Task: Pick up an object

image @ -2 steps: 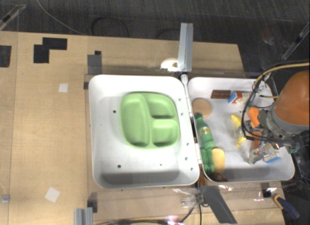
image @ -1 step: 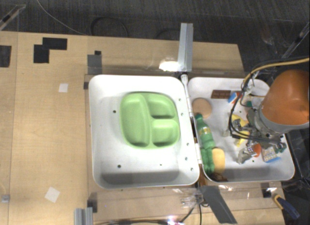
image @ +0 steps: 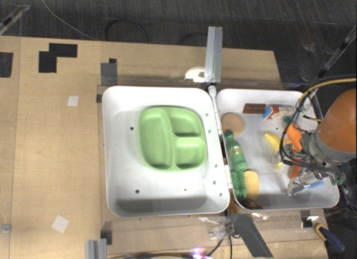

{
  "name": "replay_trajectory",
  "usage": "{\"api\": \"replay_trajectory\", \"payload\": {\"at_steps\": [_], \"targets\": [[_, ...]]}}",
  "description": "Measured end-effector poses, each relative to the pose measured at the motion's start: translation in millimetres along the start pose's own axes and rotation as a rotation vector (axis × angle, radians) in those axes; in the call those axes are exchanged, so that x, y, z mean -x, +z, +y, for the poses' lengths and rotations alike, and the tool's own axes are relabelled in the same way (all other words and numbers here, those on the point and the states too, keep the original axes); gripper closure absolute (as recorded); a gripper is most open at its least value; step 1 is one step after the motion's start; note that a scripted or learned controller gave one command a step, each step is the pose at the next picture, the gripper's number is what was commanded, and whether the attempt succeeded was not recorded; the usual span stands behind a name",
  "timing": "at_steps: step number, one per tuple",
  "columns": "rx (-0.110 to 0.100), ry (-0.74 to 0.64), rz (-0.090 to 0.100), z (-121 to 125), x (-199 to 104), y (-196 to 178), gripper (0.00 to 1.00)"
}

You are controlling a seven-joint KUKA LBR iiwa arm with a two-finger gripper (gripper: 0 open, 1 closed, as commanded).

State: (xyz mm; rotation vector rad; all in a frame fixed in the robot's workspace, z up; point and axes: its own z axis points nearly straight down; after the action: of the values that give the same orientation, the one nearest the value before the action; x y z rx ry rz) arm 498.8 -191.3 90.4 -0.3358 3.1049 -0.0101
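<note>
Two white bins sat side by side on your bench. Nearest you in the right bin (image: 329, 199), the gripper (image: 304, 184) hung low by the front right corner, its grip impossible to judge from above. A yellow block (image: 252, 183) lay at the front left beside a green bottle (image: 236, 160) stretched along the left wall. Farther back, a yellow banana-like piece (image: 271, 140) rested mid-bin, just left of the arm's cables, with a tan ball (image: 233, 123) near the dividing wall. A brown bar (image: 254, 108) lined the far wall. The left bin (image: 120, 191) carried a green divided tray (image: 170, 137).
</note>
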Motion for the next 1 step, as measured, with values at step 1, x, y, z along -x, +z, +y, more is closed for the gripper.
{"api": "replay_trajectory", "payload": {"at_steps": [1], "targets": [[0.001,0.017,-0.002,54.4,20.2,-0.8,0.0]]}}
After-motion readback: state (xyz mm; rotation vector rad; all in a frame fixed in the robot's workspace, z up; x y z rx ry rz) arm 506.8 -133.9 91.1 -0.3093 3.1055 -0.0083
